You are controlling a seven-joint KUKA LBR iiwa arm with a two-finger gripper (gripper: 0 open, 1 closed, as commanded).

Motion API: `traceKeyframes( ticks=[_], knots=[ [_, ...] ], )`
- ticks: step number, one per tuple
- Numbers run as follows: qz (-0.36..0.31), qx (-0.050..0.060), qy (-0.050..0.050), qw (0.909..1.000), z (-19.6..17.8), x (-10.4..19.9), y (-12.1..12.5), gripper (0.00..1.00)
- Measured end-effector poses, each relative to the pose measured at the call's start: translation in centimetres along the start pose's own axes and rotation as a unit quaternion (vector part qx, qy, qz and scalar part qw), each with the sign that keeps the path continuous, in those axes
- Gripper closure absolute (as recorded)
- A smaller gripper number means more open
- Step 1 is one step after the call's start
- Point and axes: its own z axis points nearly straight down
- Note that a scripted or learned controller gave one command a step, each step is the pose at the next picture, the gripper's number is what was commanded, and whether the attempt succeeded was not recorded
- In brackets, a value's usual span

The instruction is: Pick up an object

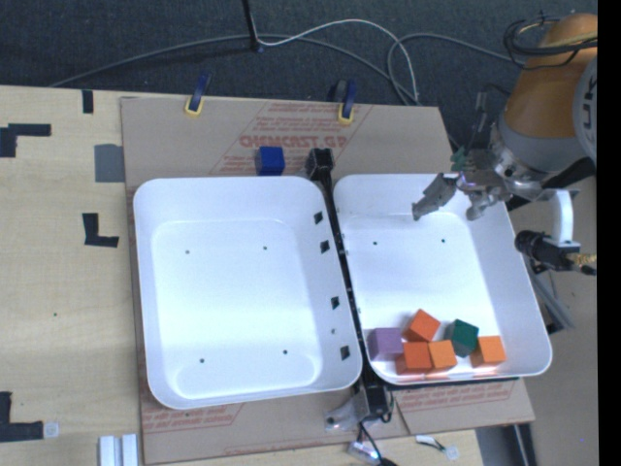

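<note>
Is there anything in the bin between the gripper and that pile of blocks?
Nothing visible. The gripper is over the right bin's far end, the blocks cluster at its near end, and bare white floor lies between them.

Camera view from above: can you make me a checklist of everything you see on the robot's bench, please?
Surface: cardboard sheet on a wooden bench, bearing the left bin and right bin side by side.
Job's things: orange blocks, a purple block and a green block, clustered in the right bin's near corner.
Clutter: blue block on the cardboard behind the left bin.
Grippers: gripper open, above the right bin's far edge, holding nothing.
Cables: cables across the dark floor behind.
Surroundings: clamps on the cardboard's far edge.
</note>
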Motion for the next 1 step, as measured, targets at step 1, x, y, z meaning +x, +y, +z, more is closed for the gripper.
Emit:
traceKeyframes(
  ticks=[1],
  knots=[
    [0.0, 0.007, 0.001, 1.0, 15.1, 3.54, -9.41, 0.0]
  ],
)
